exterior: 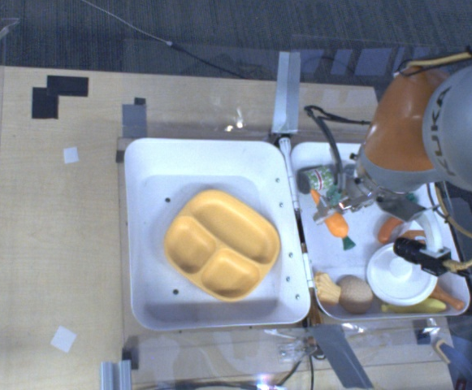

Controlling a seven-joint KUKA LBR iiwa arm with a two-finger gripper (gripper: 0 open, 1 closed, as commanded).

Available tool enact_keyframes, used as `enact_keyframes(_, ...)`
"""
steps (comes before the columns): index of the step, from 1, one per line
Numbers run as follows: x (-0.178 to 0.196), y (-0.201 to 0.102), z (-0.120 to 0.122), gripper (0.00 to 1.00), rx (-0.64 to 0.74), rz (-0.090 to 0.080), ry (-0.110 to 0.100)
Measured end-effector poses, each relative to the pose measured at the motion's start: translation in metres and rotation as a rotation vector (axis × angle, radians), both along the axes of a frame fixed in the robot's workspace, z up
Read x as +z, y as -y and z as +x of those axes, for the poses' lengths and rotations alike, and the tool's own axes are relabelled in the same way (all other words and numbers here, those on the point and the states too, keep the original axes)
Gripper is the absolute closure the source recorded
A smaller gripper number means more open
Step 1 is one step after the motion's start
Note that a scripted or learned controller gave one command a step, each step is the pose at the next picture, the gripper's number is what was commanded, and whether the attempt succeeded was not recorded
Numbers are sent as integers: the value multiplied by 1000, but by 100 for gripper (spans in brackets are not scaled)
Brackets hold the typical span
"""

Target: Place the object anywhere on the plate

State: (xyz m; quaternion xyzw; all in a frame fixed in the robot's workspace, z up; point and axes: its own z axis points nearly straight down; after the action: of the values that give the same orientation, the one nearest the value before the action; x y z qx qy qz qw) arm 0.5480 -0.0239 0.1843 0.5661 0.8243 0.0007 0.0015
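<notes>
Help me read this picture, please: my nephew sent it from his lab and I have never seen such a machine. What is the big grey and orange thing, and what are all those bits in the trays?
The grey and orange thing is a robot arm, reaching in from the right. One camera fixed above the bench looks down at a slant. At the arm's tip sits its pincer, low over the right bin. A toy carrot lies just under it; whether it is gripped I cannot tell. That bin also holds a small white bowl, a brown egg-shaped thing, a slim yellow piece and other small toy foods. The left bin holds a yellow divided plate, where an object is meant to be placed.
</notes>
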Motion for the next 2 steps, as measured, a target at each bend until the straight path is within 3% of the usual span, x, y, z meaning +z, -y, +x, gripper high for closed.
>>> enact_keyframes(1, 0, -77, -29, 100, -188, 3, -1)
enact_keyframes(2, 0, -136, 53, 100, -364, 3, -1)
